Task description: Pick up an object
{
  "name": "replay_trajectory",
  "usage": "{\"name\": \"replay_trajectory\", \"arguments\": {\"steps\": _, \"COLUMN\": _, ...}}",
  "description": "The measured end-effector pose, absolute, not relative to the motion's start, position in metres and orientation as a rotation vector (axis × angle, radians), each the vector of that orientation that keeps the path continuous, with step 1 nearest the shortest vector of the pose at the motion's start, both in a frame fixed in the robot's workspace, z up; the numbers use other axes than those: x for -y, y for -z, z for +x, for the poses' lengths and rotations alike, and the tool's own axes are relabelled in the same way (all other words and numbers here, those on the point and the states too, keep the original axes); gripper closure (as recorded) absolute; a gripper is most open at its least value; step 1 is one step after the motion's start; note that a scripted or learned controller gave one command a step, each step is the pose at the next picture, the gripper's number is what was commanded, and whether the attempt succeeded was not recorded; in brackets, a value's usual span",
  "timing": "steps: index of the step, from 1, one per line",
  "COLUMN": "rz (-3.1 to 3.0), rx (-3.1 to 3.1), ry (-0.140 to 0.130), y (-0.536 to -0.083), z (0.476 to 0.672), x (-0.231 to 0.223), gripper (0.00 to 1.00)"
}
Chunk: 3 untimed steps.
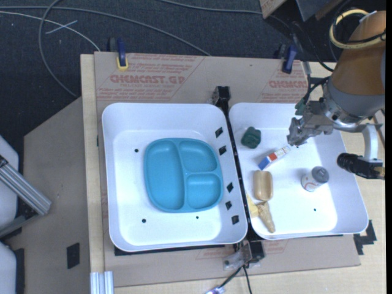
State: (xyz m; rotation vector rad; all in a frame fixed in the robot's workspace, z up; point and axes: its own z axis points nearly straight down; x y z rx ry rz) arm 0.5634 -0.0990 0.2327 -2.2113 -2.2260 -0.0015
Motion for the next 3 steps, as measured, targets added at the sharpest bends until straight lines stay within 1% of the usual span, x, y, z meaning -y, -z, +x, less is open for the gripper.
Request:
{"name": "replay_trajectory", "arguments": {"steps": 1, "rz": -2.212, "rx": 2.225, "ry": 0.002, "y": -0.238, "z": 0.556, "x": 0.052, "gripper": 1.00}}
{"name": "replay_trajectory", "arguments": {"steps": 3, "rz": -2.213, "rx": 2.228, "ry": 0.004, "y": -0.244, "z": 0.554, "x": -0.044, "gripper": 1.00}}
